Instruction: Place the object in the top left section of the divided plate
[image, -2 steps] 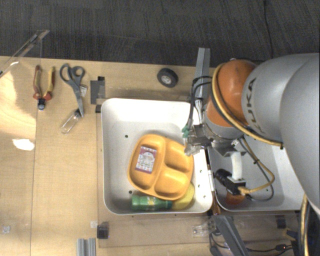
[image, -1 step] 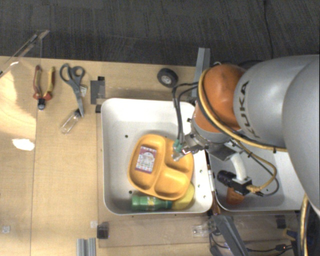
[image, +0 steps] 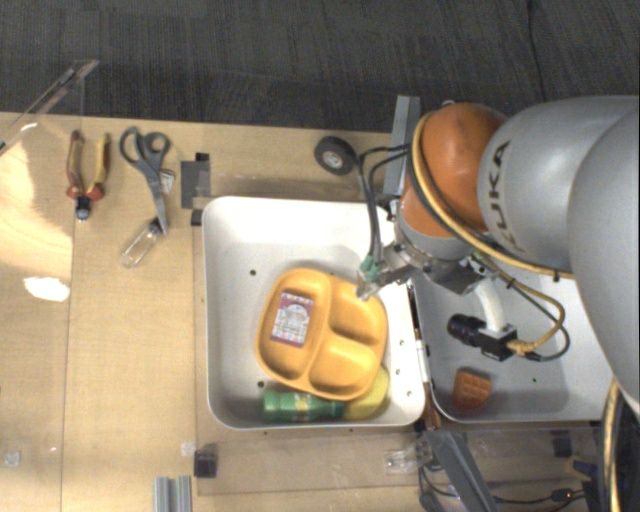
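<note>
The yellow plate (image: 322, 345) lies tilted in the left bin (image: 235, 300), its lower edge resting on a green bottle (image: 300, 404) near the front wall. Bare floor lies above and left of it. A small card (image: 292, 318) sits in its left section. The hand (image: 366, 283) hovers at the plate's upper right edge; I cannot tell its state. A brown block (image: 472, 388) lies in the right bin (image: 530, 395).

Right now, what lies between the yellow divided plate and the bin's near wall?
In the camera view, a green bottle lies there, partly under the plate.
</note>
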